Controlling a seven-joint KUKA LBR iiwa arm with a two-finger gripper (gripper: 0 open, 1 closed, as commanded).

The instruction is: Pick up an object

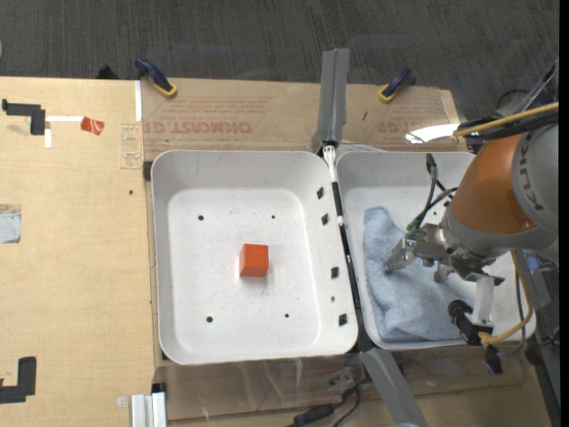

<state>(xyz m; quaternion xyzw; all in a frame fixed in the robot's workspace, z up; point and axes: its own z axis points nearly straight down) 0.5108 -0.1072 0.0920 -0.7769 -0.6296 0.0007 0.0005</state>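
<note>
Nothing lifted yet. Gripper sits low on the blue cloth in the right bin; grip state unclear. Orange block untouched.

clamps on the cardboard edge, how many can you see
2: one clamp at the cardboard's top left, another clamp at top right; the arm may hide more.

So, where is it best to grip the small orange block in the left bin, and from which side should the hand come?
Probably from straight above, closing on two opposite flat sides of the small orange cube-shaped block. It sits alone near the middle of the left white plastic bin, well away from every wall, so the sides are free. Its faces look roughly square to the bin, so little wrist turning seems needed.
</note>
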